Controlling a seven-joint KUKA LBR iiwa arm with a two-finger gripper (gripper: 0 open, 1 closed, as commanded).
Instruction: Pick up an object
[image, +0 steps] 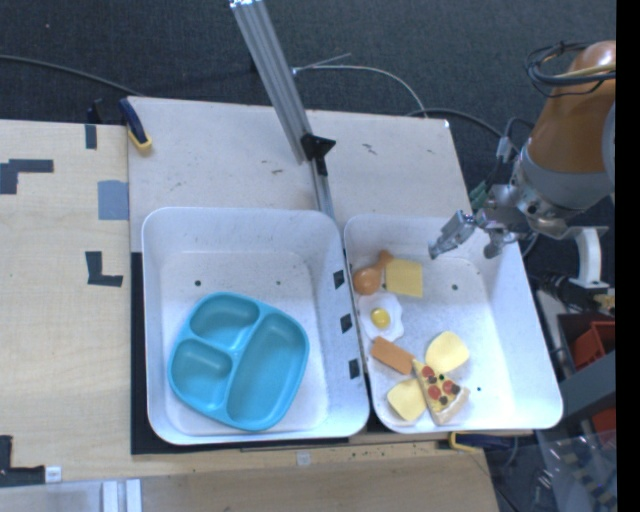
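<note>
Two shallow white bins sit side by side on the worktop (220, 150). In the left bin (160, 250) lies a blue divided plate (238, 360) with three compartments, set toward the near left part of the bin.

The right bin (520, 340) holds a cluster of toy food along its left and near side. A square yellow cheese slice (405, 279) lies near the far left, with a small brown, rounded piece (368, 277) just beside it on the left. Below these is a fried egg (381, 320), white with a yellow yolk. Nearer still lies an orange sausage-like piece (392, 354), touching or just short of a rounded yellow piece (446, 351) on its right. A pizza slice (443, 391) with red dots lies at the near edge, beside another pale yellow piece (405, 400).

The end effector (452, 236) hangs over the far right part of the right bin, above bare bin floor and apart from the food. Its fingers look slightly parted, with nothing between them. The grey arm with its orange band (572, 110) reaches in from the right.

A grey metal rail (280, 80) slants across the worktop behind the bins.
</note>
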